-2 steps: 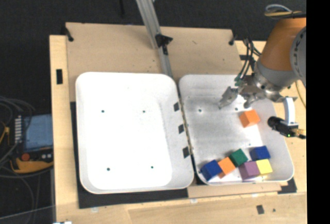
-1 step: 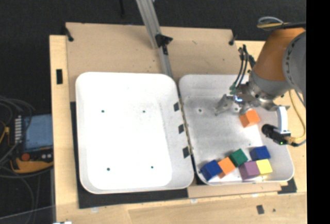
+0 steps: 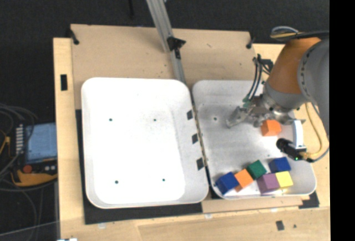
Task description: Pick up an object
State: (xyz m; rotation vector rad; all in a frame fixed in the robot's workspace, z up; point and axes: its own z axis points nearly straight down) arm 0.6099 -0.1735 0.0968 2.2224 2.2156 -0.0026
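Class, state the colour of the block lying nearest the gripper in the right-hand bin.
Orange: the block sits just beside the gripper, seen in the camera view.

Left bin [image 3: 138, 140]: you have a shallow white tray, touching the right bin along its edge.
Bench [image 3: 122, 51]: tan board beneath both bins.
Metal rail [image 3: 158, 10]: slants from top centre to the bins' junction.
Blue device [image 3: 41, 142]: left of the bench, among cables.
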